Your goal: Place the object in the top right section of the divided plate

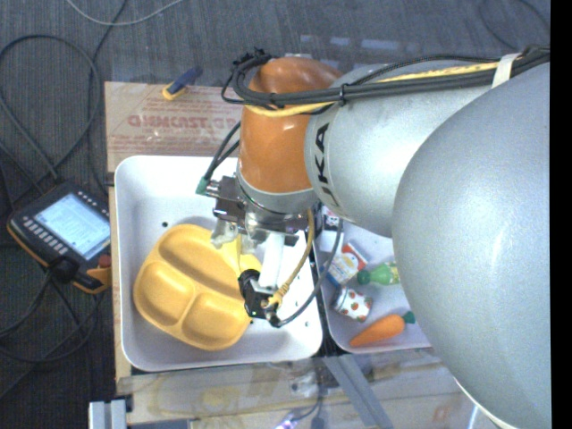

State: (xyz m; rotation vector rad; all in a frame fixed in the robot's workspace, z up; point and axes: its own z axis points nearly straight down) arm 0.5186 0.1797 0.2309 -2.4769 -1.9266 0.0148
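Landmark: yellow plastic divided plate [189, 286], lying flat in the left shallow white bin [134, 186], turned at an angle so its three sections face up.
Arm: grey arm with the orange band [273, 141] reaching in over the plate's right side, wrist pointed down, likely lined up for a drop into a section.
Claw: claw [239, 239] hanging just above the plate's upper right edge; open or closed, cannot tell, wrist and cables in the way.
Object: cannot tell which item is meant, nor whether anything is carried; nothing seen lying in the plate's sections.
Spare items: right of the plate, in the right shallow white bin [332, 329], an orange plastic carrot [380, 330], a small white cup with red spots [353, 304], a green-capped bottle [381, 274] and a small white and red carton [345, 264], heaped close together, probably the pick pile.
Cables: black and yellow leads [268, 298] dangling off the wrist over the plate's right rim, a snag risk on descent.
Stage: judged as hovering at the placing spot, release not yet confirmed.
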